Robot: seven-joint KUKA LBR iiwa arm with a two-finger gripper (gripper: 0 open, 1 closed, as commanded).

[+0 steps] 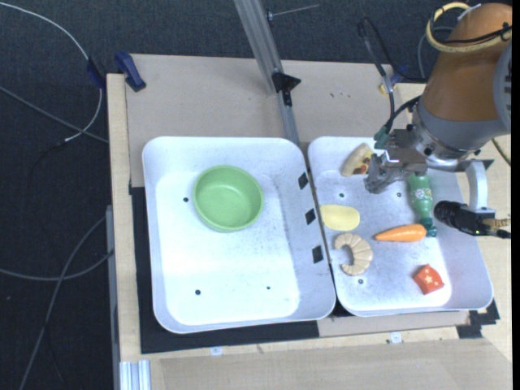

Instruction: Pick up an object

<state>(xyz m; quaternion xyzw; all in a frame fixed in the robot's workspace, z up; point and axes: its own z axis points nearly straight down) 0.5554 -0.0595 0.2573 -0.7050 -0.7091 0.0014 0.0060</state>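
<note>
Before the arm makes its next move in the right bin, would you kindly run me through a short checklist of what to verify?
1. Gripper over the right bin: ok, near its upper edge.
2. Object between the fingers: cannot tell; the wrist hides them.
3. Nearest candidate: ok, the beige piece lies just beside the gripper.
4. Other items apart from one another: not ok; the carrot touches the green bottle, while the yellow piece, croissant and red piece lie separate.
5. Green bowl clear of the work: ok, in the left bin.
</note>
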